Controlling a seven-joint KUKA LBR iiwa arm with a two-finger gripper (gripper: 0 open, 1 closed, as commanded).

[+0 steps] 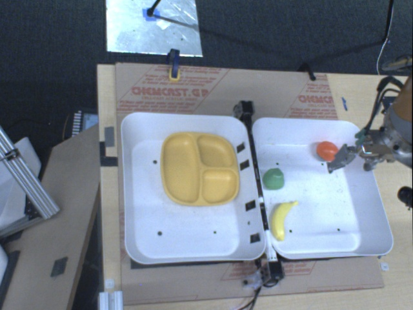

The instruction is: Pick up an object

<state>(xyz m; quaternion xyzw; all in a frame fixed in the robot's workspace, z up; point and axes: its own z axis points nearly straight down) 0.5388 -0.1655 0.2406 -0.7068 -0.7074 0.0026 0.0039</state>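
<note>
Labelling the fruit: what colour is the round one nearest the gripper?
Orange; the round fruit shows clearly in the camera view.

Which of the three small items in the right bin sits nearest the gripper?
The orange ball, just left of the gripper; the green ball and banana lie farther left.

A wooden bench (77, 192) stands on dark carpeted floor (290, 18), its top covered by a brown cardboard sheet (213, 86) printed with red "CHEMCAST" lettering. A reflective silver panel (153, 17) lies on the carpet beyond the bench, marked with a scrap of blue tape (150, 14). An aluminium frame rail (22, 173) slants in at the left edge. Black cables (258, 44) trail across the floor.
</note>
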